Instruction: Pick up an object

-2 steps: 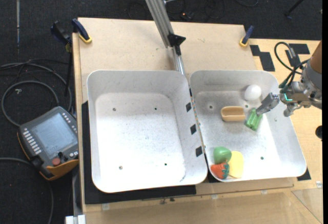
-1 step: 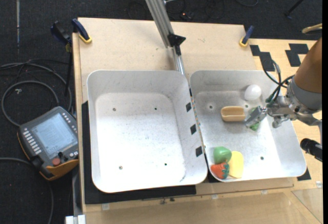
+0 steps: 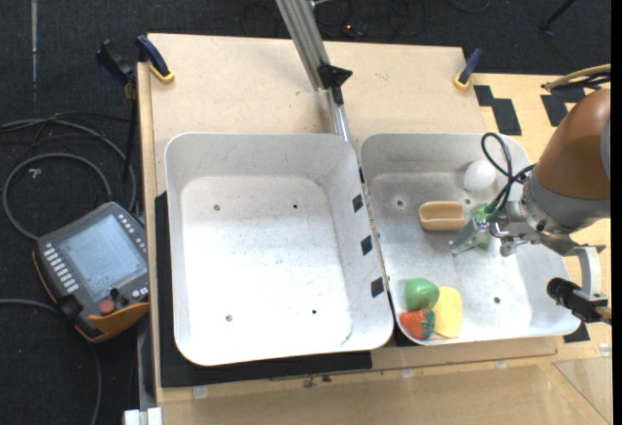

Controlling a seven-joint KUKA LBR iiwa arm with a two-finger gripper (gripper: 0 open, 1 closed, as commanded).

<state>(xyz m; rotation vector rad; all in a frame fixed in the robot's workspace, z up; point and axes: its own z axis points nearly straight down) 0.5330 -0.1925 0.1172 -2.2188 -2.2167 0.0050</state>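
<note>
Spanning the wooden bench (image 3: 253,92), two shallow white bins are seen side by side: a left bin (image 3: 185,160) and a right bin (image 3: 389,156).

Right bin, contents:
- Tan oblong block (image 3: 442,215), lying near the middle, toward the far wall.
- White ball (image 3: 478,177), beyond and right of the block, near the far right corner.
- Green rounded piece (image 3: 420,292), at the near left corner.
- Yellow piece (image 3: 448,312), just beside the green one, apparently touching it.
- Red-orange piece (image 3: 416,323), tucked against the near rim, below the green one.

Arm: the gripper (image 3: 473,236) is lowered into the right bin, just right of the tan block and below the white ball. Whether it is spread or pressed together cannot be told. Nothing is visibly held.

Off the bench: a handheld control pendant (image 3: 92,263) is placed on the dark floor at left.
</note>
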